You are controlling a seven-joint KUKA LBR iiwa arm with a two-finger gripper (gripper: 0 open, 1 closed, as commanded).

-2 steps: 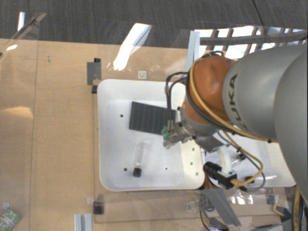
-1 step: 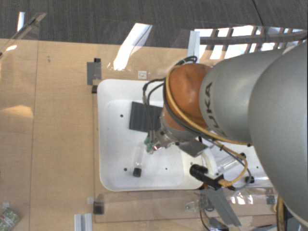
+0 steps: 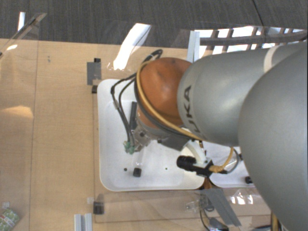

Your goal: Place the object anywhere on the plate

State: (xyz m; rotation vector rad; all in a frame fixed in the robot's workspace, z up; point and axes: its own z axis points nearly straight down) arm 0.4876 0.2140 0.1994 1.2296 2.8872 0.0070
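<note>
My gripper (image 3: 136, 168) hangs low over the front left part of the left white bin (image 3: 108, 143), its dark tip close to the bin floor. The grey arm (image 3: 226, 100) and its orange band (image 3: 161, 88) cover the middle and right of the scene, hiding whatever lies beneath. A small dark speck (image 3: 126, 169) sits on the bin floor just left of the gripper tip. Nothing can be made out in the gripper.
A sliver of the right bin (image 3: 231, 179) peeks out under the arm at the lower right. Black cables (image 3: 126, 117) run down the wrist. Small brackets (image 3: 94, 71) stand on the wooden bench by the left bin's corners.
</note>
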